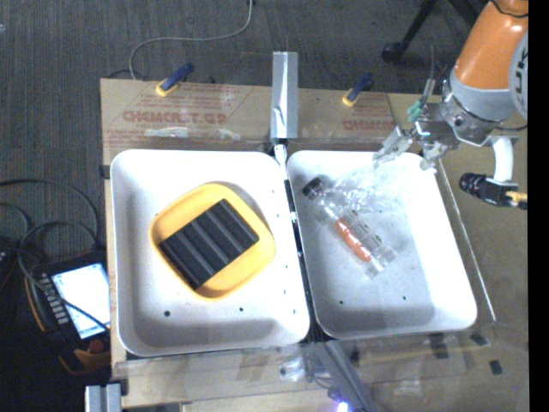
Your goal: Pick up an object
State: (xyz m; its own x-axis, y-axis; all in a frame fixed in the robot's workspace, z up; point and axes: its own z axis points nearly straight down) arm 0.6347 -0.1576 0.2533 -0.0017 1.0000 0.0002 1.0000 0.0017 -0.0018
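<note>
Since the task names no particular object, either bin offers a candidate, and each could defeat a grasp in its own way. At the left of the frame, in the left bin (129, 230), lies a yellow pad (214, 239) with a black ribbed top, rounded at its corners, broad and low. It looks too wide for the claw to span flat, so a grasp there would likely slide off the smooth yellow rim. Between the bins runs a narrow metal strip (284, 93), pointing toward the top of the frame.

In the right bin (429, 307) lies a clear plastic bottle (347, 226) with a dark cap at its upper left end and an orange stripe along its body. It lies diagonally, near a patch of crinkled clear film (369, 191). Being round, slick and light, the bottle may roll or squirt away if the fingers close off-centre, and the film could be pinched instead.

At the upper right, the claw (410, 147) hovers over the right bin's far rim, its fingers spread apart with nothing between them. Descending here risks striking the bin wall. The tabletop (171, 118) is brown board, with two blue-and-yellow clamps along its far edge.
</note>
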